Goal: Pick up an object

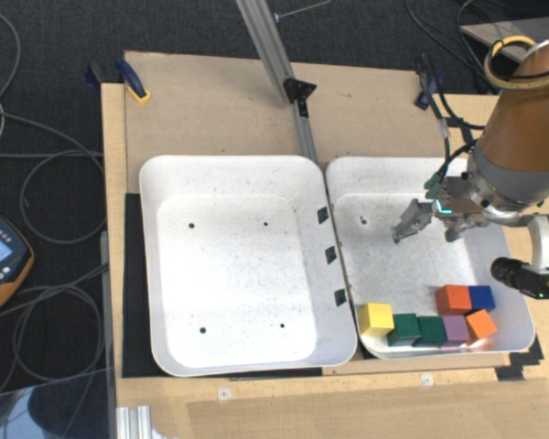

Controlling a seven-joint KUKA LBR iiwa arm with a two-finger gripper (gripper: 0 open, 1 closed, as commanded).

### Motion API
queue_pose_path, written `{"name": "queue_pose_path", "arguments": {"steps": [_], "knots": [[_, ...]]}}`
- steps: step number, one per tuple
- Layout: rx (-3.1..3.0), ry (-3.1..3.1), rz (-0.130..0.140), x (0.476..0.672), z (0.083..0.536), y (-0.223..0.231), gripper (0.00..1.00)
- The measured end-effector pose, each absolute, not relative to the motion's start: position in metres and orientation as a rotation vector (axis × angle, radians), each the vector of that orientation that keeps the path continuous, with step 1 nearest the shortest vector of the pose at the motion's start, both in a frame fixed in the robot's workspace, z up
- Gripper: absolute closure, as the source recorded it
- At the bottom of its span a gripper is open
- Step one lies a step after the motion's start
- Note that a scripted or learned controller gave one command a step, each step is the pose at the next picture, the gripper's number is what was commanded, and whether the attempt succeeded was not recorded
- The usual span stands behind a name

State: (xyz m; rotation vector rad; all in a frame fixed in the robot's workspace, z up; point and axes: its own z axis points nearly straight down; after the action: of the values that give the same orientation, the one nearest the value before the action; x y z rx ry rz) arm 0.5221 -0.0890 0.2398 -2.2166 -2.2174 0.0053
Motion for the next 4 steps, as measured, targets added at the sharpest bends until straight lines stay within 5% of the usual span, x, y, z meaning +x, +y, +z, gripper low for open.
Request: {"name": "queue_pose_path", "arguments": {"steps": [1, 4], "knots": [[-2.221, -2.220, -0.001, 0.523, 0.242, -0.089, 0.00], [-2.217, -2.216, 0.005, 0.533, 0.097, -0.086, 0.00]]}}
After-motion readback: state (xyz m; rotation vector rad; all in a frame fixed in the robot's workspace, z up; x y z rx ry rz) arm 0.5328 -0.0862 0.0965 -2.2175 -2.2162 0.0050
